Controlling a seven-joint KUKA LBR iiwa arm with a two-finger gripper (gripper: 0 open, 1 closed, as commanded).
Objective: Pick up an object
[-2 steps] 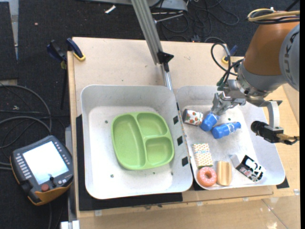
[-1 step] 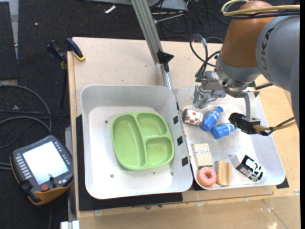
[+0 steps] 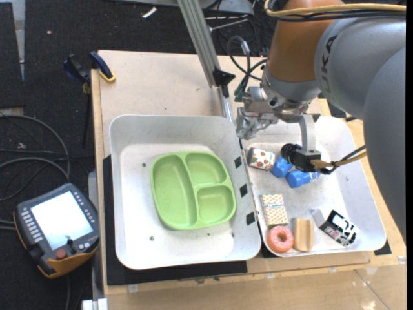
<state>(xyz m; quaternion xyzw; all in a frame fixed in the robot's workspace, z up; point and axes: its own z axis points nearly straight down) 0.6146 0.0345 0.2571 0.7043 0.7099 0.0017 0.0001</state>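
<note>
Camera view looks down on my pincer [image 3: 248, 129], hanging at the far end of the divide between the two white bins; my own wrist covers most of it, so I cannot tell how it stands. Just to its right and nearer the camera lies a small white and red carton [image 3: 261, 158], with a blue toy [image 3: 292, 172] beside that, partly hidden by a black cable fitting. Further toward the camera, well below my pincer, sit a checkered packet [image 3: 274, 208], a pink donut [image 3: 280, 238], a tan roll [image 3: 302, 234] and a black and white item [image 3: 339, 227] I cannot make out. To my pincer's left, a green divided tray [image 3: 193, 189] rests in the left bin [image 3: 129, 141].
</note>
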